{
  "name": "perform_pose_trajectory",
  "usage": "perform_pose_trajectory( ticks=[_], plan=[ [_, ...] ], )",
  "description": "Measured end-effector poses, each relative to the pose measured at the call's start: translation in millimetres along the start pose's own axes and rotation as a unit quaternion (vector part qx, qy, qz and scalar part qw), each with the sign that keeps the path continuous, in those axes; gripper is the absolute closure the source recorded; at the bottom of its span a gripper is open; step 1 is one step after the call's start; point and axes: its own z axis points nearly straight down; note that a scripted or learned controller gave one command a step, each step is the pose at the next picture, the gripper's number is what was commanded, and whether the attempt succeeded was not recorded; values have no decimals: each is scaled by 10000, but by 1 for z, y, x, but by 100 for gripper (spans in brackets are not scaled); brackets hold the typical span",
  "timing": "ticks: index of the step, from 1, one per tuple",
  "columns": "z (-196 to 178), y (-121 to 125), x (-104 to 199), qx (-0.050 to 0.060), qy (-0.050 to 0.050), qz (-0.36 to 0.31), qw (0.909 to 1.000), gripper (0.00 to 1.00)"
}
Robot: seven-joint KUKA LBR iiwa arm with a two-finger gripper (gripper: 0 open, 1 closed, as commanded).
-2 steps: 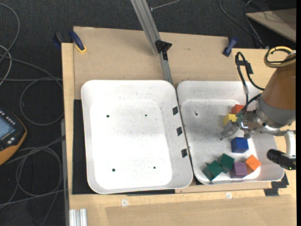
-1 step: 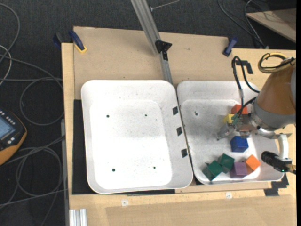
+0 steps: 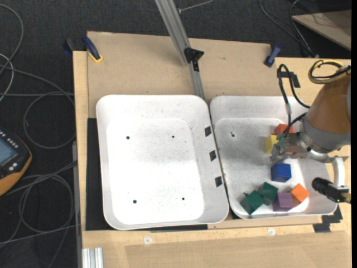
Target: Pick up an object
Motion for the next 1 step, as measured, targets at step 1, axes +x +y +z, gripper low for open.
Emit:
perform_pose_trajectory(
  ticks=[1],
  plan=[
    [-63,5,-7,47,25,-10,10000,100]
  ],
)
